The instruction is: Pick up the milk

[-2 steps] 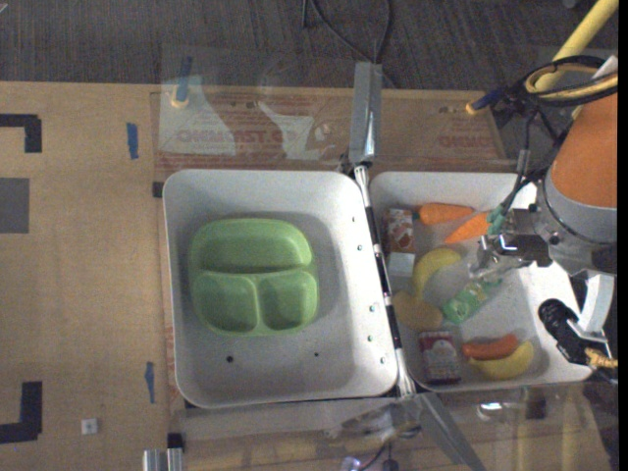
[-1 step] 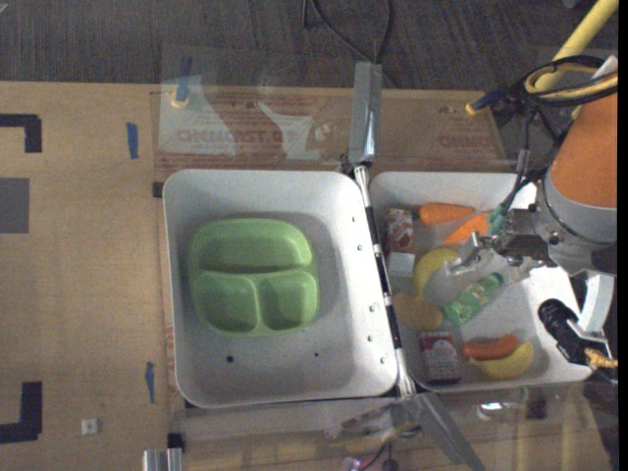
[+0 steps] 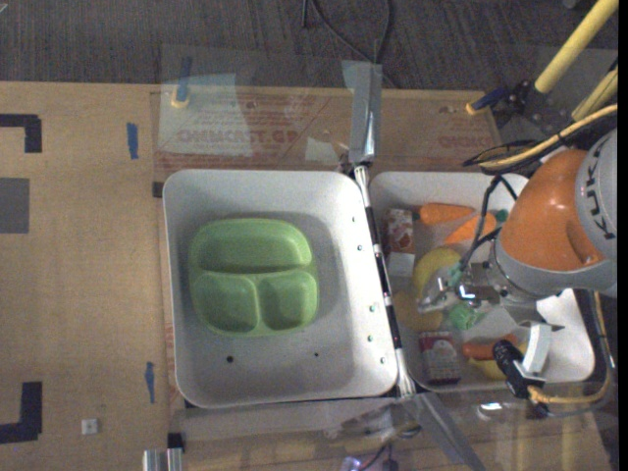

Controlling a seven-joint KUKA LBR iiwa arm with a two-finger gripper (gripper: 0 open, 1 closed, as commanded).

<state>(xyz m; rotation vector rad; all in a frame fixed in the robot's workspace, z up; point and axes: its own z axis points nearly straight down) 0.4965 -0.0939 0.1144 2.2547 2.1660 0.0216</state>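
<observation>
Milk (small carton) lies lengthwise front-to-back.

The two shallow white bins looked like smooth, semi-glossy plastic. The green three-compartment tray had a matt plastic finish. The tan bench top appeared as matt cardboard or wood. The orange wrist band was glossy and smooth. The silver divider strip looked metallic.

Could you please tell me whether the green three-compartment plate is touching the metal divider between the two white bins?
Apart. The camera view shows bare white bin floor between the green three-compartment plate and the metal divider.
</observation>
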